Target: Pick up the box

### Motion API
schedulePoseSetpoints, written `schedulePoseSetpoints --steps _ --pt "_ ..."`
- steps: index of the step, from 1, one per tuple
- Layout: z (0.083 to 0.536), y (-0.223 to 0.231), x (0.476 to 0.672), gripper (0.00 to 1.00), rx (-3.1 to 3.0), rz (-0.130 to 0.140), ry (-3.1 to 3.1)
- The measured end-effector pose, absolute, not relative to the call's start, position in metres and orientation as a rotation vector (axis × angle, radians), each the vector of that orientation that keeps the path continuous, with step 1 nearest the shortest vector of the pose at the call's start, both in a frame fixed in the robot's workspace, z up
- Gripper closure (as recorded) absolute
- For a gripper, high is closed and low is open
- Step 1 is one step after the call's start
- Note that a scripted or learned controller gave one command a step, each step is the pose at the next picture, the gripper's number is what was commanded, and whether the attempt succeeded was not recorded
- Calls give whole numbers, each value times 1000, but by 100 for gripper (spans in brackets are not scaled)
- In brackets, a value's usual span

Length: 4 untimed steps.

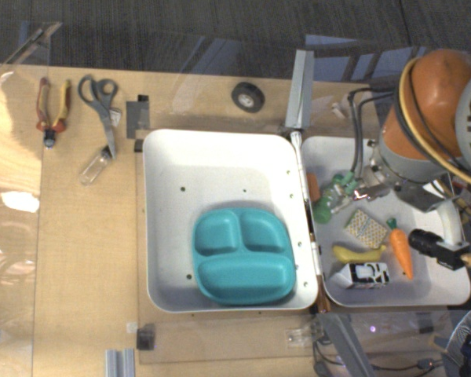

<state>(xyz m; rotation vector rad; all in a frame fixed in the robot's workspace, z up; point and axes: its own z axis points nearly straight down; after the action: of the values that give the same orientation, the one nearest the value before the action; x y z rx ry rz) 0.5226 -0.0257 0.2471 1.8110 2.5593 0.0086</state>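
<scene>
Here the claw (pixel 359 188), its state hard to tell, hangs at 12 o'clock from the box (pixel 368 274); banana (pixel 358 253) and carrot (pixel 401 254) crowd it, risking a wrong grab.

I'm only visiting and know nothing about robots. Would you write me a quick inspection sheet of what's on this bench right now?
Surface: wooden bench bearing a left bin and a right bin, both white.
Job's things: small box lying near the right bin's front edge, not picked up.
Clutter: teal divided tray in the left bin; banana, carrot, patterned sponge in the right.
Grippers: gripper low over the right bin's back.
Cables: black cables by the arm.
Surroundings: scissors, pliers, tape roll on the bench.
</scene>
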Motion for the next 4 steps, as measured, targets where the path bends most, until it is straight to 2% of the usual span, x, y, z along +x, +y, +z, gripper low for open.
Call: schedulePoseSetpoints --steps 1,2,3,4 --pt "296 -21 559 100 1006 5 2967" --pt "296 -21 559 0 1007 5 2967" --pt "200 -78 493 0 1160 3 2913" --pt "109 -85 549 0 1099 3 2937"
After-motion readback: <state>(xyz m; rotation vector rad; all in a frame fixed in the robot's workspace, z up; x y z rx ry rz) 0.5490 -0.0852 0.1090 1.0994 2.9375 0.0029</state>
